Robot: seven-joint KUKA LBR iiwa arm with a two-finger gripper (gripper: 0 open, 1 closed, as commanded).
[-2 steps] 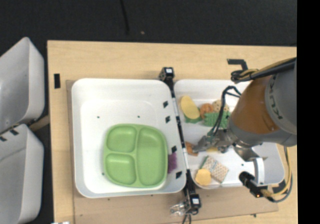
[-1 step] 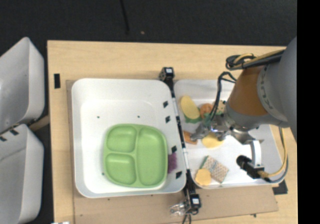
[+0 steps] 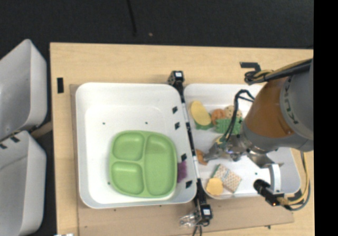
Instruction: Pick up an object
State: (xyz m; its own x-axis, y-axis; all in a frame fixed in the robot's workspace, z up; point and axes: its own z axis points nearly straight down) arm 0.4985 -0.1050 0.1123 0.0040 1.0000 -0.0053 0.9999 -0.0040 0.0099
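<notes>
The arm comes in from three o'clock and hangs over the right bin (image 3: 296,95), its gripper (image 3: 211,154) low near that bin's nine o'clock wall; whether it is parted or closed cannot be told from this angle, and nothing is visibly held. Candidates cluster around it: a yellow oval piece (image 3: 200,114) at about twelve o'clock from the gripper, an orange-and-green piece (image 3: 224,120) just beside that, and at six o'clock a yellow wedge (image 3: 214,187) touching a speckled square packet (image 3: 229,179). They look like light toy food (probably hard plastic, so smooth and apt to slip). The yellow oval seems best pinched across its narrow width. The left bin (image 3: 95,103) holds a green divided plate (image 3: 143,164), too broad to grip.
</notes>
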